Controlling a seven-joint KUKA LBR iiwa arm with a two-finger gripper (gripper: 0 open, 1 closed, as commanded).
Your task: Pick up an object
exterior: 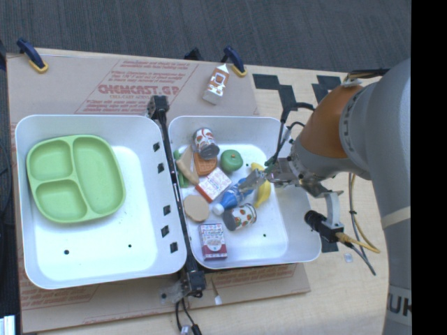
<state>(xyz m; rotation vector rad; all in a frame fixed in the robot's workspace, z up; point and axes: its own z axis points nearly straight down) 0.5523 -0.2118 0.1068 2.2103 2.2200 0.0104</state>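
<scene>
Nearest you in the right bin [297, 246] lay a red carton [213, 241], flat against the front wall. Just behind it sat a white cup with a red pattern [242, 216], on its side, and beside that a tan round biscuit [196, 207].

In the middle of the pile your gripper [257, 179] hung low over 2 things that touched each other: a blue bottle [235, 195] and a yellow banana [264, 191]. From this slant you could not tell whether it was released or clenched, and nothing could be seen held in it. A red and white packet [214, 184] lay just left of the bottle.

I judged the step to be the descent onto a target, with the pick itself not yet made. The bottle or the banana looked the likeliest object. Your next move called for a clean close on 1 of them, then a straight lift; crowded neighbours could snag or be dragged along.

Further back were a green apple [232, 160] and a printed can [204, 142]. The arm [334, 132] reached in from the right, its orange band above the bin's edge and the wrist bent down toward the pile.

The left bin [105, 253] held a green divided plate [73, 179]. Farthest off, a small bottle [217, 84] lay on the cardboard [133, 82] covering the bench.
</scene>
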